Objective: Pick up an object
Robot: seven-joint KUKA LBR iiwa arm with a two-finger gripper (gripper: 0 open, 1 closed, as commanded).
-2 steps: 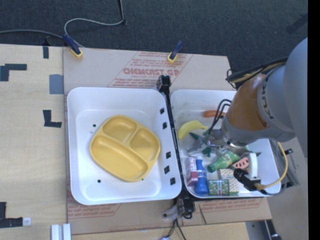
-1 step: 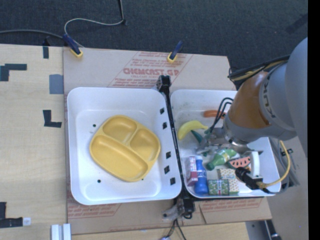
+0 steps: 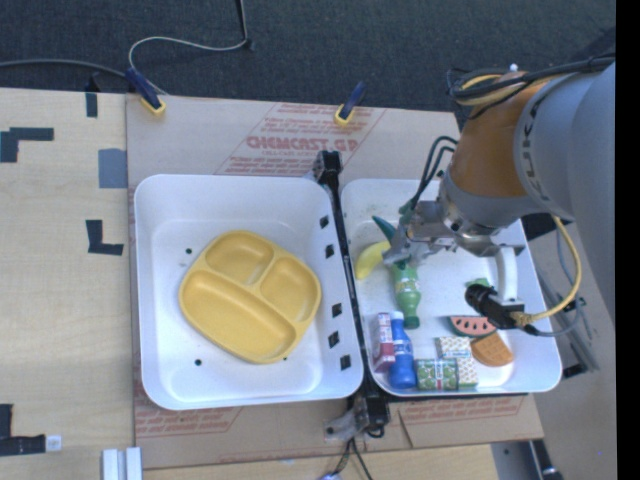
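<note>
A yellow tray (image 3: 250, 293) was seen in the left bin (image 3: 160, 368). In the right bin (image 3: 535, 373), small things were crowded: a green bottle (image 3: 407, 298), a can (image 3: 383, 340), a melon slice (image 3: 464, 324). The pincer (image 3: 405, 248) was lowered just above the bottle; whether it was open could not be told. The approach step was judged; next, a closing on the bottle would be needed.

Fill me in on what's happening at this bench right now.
A grey and orange robot arm reaches into the right bin, its gripper low over a green bottle and a yellow piece near the divider. I can't tell that it holds anything. Small items lie along that bin's front: a blue bottle, a watermelon slice. The left bin holds a yellow divided plate, untouched.
</note>
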